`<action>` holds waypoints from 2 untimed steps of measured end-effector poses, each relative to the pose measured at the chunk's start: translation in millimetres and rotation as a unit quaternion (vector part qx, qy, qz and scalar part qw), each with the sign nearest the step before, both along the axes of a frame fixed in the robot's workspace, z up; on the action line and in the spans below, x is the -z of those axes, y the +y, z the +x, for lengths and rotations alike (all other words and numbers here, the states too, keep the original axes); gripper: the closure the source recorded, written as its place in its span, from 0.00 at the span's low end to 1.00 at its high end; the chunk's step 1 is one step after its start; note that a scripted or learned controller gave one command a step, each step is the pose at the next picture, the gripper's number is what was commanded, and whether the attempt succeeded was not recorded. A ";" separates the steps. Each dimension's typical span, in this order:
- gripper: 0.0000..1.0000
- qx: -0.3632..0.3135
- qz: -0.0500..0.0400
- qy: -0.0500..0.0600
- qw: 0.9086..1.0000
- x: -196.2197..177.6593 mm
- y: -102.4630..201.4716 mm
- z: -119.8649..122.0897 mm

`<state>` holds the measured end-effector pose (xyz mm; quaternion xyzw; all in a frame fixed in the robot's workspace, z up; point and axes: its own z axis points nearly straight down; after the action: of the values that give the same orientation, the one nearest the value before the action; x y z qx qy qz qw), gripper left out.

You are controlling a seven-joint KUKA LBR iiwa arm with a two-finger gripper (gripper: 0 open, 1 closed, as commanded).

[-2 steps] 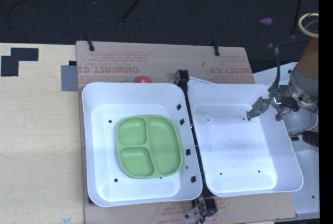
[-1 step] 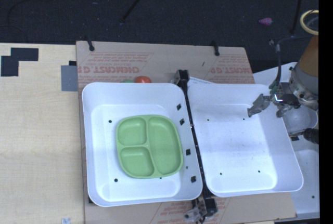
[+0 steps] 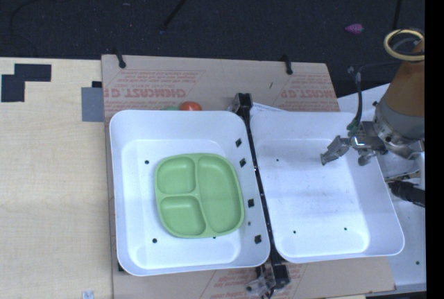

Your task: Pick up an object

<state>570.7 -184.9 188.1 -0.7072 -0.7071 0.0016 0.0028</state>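
Two-finger metal gripper [image 3: 350, 150]: fingers spread, grasping nothing. Green three-compartment plastic plate [image 3: 199, 195]: well left, neighbouring bin. Arm cut off right.

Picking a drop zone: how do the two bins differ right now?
The left bin holds a green divided plate; the right bin shows only bare floor. The gripper hangs over the right bin's far right, away from the left bin. Both are shallow, white, and side by side.
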 end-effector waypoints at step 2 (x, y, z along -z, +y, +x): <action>0.00 0.000 0.000 -0.001 1.000 103.2 12.0 0.3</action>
<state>571.0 -172.9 84.9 -0.7071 -0.7071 0.0011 0.0020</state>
